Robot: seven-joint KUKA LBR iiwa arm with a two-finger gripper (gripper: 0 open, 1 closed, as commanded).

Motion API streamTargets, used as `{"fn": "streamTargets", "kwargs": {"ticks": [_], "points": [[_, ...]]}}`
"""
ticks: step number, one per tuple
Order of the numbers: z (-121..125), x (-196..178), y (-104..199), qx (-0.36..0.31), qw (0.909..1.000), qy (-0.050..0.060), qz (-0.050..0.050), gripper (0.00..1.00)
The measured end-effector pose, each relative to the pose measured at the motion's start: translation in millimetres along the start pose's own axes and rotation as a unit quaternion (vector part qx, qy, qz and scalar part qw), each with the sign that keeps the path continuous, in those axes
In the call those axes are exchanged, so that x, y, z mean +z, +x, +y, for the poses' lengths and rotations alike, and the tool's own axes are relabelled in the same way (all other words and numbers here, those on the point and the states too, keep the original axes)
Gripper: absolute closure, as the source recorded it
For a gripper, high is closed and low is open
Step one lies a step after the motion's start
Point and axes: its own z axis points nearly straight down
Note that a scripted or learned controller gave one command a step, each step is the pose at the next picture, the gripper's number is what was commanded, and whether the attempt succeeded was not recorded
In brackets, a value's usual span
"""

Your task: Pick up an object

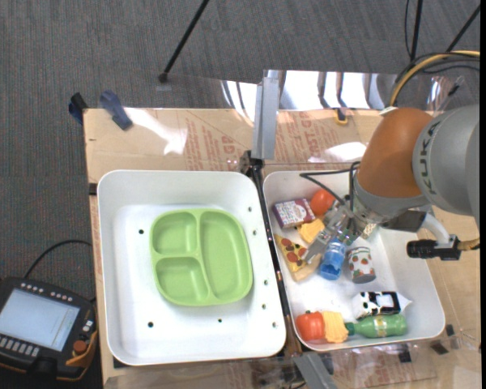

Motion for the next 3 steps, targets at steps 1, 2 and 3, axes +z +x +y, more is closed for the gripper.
{"fn": "streamTargets", "kwargs": {"ticks": [1,2,3], "points": [[1,-11,0,-0.002,1.0000,0.000,0.000,1.00],[56,-161,13,0.027,0.9996,0.000,-0.003,1.00],[50,-136,89,0.084,0.9964,0.005,0.003,1.00]]}}
